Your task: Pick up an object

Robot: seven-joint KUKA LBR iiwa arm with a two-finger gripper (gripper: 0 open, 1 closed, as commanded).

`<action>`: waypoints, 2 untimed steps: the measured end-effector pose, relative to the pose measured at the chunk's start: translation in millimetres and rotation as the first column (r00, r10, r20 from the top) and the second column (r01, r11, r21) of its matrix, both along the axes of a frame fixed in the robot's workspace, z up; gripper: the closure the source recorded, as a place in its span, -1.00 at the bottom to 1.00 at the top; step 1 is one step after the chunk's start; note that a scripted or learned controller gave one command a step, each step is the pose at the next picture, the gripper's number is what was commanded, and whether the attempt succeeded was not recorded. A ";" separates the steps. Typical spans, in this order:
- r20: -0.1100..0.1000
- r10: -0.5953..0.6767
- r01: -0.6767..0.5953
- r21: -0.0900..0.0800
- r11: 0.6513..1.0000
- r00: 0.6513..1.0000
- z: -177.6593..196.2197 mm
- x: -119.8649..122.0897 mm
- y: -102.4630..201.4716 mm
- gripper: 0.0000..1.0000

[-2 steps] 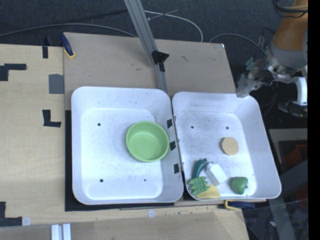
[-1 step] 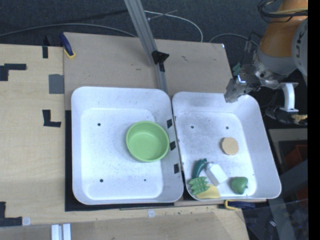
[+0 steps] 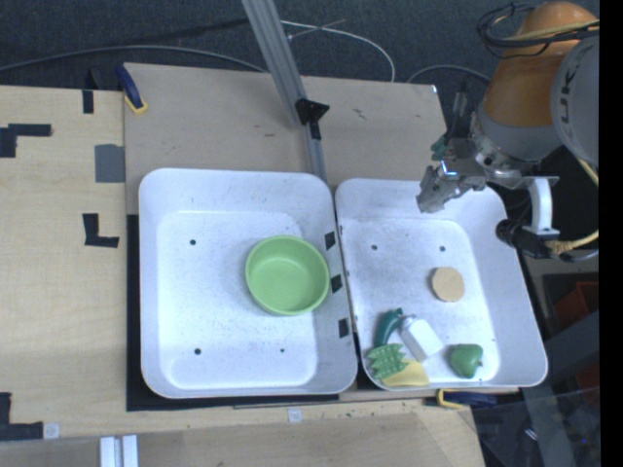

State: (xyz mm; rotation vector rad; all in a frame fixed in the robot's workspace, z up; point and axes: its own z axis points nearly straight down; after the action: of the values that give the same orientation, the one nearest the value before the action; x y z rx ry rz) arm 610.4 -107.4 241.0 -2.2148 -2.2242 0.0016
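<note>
Nothing had been picked up yet. The likeliest candidate, a tan round disc point(image 3: 448, 284), lay flat and alone on the floor of the right bin point(image 3: 389, 261), toward that bin's right wall and roughly midway along it. The other pieces crowded the right bin's near edge: a white block point(image 3: 421, 339) touching a dark green stalk-like piece point(image 3: 388, 325), a light green ridged piece point(image 3: 386, 361) over something yellow point(image 3: 409, 376), and a small green pepper-like toy point(image 3: 466, 359) near the corner. A green bowl point(image 3: 286, 274) sat upright in the left bin point(image 3: 175, 212), close to the wall the two bins shared.

The hand point(image 3: 434, 190) hung over the right bin's far rim, well apart from every object and carrying nothing (whether it was parted or closed could not be told at this angle). So the whole job appeared to remain: travel, descent, grasp, lift.

Room looked generous around the disc, with bare floor on all sides. The near-edge cluster seemed tighter, hemmed by the rim and by its neighbours. A slanted metal pole point(image 3: 282, 66) crossed the desk's far edge, clear of the right bin.
</note>
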 end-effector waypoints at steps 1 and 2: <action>0.000 0.001 -0.001 0.001 1.000 1.000 4.0 -25.8 44.3 1.00; -0.002 0.002 -0.002 0.000 1.000 1.000 -8.5 -40.4 98.7 1.00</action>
State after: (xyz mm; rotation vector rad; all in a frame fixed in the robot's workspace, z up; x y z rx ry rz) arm 570.0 -8.7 232.4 -2.2114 -2.2256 0.0033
